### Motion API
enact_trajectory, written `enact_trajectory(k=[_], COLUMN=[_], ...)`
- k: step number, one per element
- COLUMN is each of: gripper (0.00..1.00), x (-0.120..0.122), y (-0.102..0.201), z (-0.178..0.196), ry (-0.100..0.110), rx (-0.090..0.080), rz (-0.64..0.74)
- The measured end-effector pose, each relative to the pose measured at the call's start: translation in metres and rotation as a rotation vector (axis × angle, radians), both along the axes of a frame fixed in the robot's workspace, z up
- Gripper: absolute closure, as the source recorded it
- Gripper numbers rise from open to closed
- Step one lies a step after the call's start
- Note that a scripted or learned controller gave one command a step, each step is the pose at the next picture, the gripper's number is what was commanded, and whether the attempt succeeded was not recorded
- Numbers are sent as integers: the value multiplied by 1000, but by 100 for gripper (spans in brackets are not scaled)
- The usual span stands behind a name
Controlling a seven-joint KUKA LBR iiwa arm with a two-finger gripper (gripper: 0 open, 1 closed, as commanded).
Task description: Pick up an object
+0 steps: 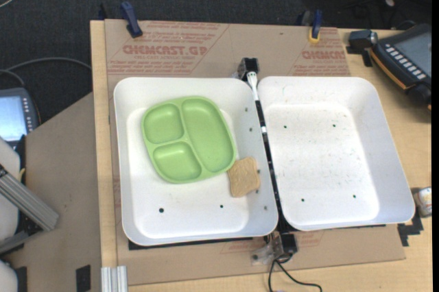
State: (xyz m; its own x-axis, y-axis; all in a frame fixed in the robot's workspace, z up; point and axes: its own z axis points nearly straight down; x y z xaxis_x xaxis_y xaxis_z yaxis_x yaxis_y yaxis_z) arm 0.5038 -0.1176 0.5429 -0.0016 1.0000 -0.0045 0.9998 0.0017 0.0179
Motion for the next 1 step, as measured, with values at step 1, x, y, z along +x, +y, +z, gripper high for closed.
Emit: enact_trajectory(k=[1], gripper=[100], x=[-26], y=[93], z=[-90], ry=[28], rx=[7], rz=[8])
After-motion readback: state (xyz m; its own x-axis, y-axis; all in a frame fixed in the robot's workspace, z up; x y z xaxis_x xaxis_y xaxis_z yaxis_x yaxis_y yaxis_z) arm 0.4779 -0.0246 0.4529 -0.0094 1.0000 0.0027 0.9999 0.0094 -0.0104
